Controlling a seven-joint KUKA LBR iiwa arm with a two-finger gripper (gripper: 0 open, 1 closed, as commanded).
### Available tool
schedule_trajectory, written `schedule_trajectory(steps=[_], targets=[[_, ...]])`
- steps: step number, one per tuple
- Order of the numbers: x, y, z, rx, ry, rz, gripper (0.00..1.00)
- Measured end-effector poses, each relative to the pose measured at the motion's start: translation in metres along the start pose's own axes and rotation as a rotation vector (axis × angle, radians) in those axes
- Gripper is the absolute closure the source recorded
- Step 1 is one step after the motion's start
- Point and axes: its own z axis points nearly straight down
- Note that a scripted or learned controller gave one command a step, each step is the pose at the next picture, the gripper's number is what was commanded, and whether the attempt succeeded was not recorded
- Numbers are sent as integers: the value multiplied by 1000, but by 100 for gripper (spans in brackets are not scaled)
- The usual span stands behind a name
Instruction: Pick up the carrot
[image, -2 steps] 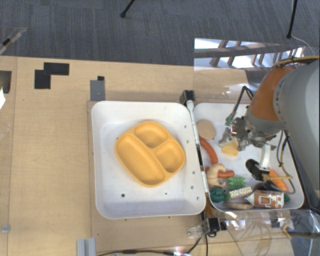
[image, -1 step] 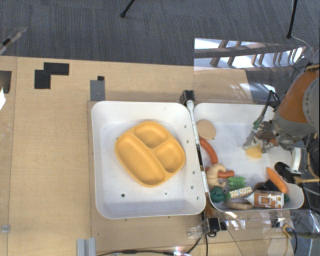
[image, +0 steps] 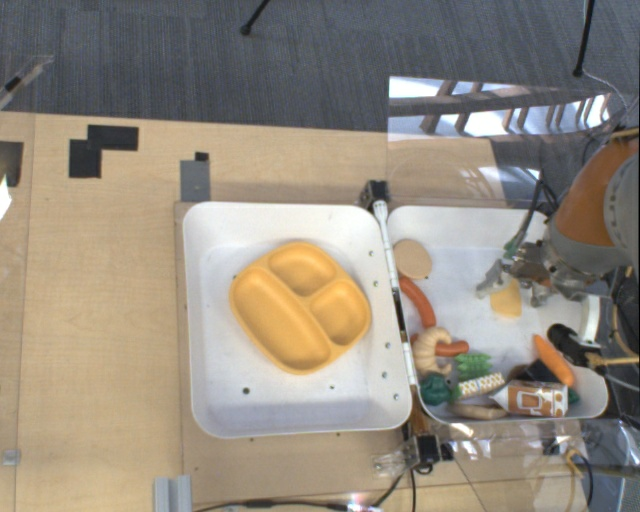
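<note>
I log the end effector (image: 520, 272) low over the right bin (image: 450, 225), fingers spread open with nothing between them, just above a yellow cheese wedge (image: 507, 301). The carrot (image: 553, 359) lies apart, near that bin's right edge.

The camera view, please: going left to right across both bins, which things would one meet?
Yellow divided plate in the left bin → round tan disc → red sausage → yellow cheese wedge under the claw → carrot. The jumbled toys along the right bin's near edge are left out.
</note>
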Motion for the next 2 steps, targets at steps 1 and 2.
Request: schedule_trajectory(steps=[1,2], targets=[[-7,-55,-2,-6,2,-487,0],[-11,7,0,1,7,-252,0]])
